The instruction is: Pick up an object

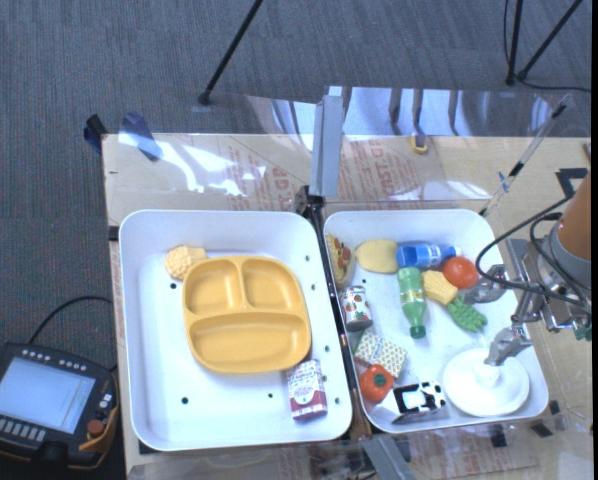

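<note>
Counter [219,173] of pale wood on grey carpet [79,48] carries two white bins; gripper [507,346], fingers spread, empty, hovers above white plate [486,384] in right bin [434,218], beside toy foods.

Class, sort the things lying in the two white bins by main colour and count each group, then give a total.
Yellow: 4 (tray, cob, lemon, wedge)
Green: 2 (bottle, green toy)
Red or orange: 4 (tomato, pepper, carton, can)
Blue: 1 (blue bottle)
White: 1 (plate)
Mixed: 3 (checked pouch, black-and-white toy, edge item)
Total: 15
</note>
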